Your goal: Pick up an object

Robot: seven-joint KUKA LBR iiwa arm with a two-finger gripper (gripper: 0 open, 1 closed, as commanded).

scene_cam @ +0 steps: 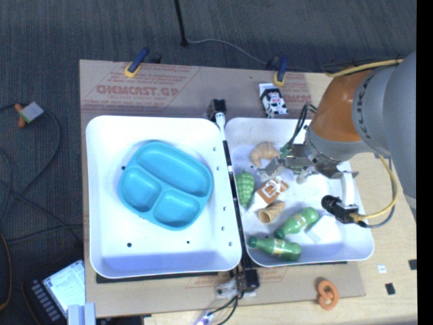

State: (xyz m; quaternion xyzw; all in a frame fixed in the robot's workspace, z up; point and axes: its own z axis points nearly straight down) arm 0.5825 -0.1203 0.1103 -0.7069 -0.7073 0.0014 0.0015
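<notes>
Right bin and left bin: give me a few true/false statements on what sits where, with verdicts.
1. The blue divided plate lies in the left bin. True.
2. Two green toy bottles lie near the front of the right bin. True.
3. The blue divided plate has four compartments. False: it shows three.
4. The gripper hangs over the left bin. False: it is over the right bin, near the toy croissant.
5. The green toy corn cob lies against the right bin's left wall. True.
6. An orange ring lies inside the right bin. False: it lies on the bench in front of that bin.
</notes>
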